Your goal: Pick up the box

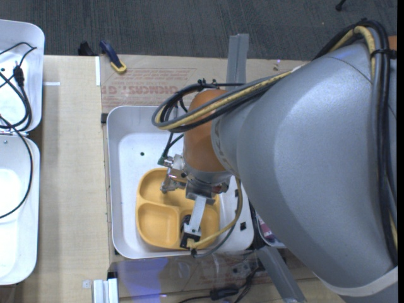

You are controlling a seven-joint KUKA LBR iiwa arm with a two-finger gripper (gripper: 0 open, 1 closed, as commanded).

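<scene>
Box point(154, 226), prob. the yellow 2-compartment one, sits in white bin point(126, 150); jaws' state can't tell.

The grey arm point(315, 169) covers the right side of the white bin point(117, 169), and its wrist hides the upper right part of the yellow divided tray point(154, 223). A pink sliver point(266, 233) peeks out beside the arm (too little to identify). The view's left edge cuts off the neighbouring bin point(12, 245).
</scene>
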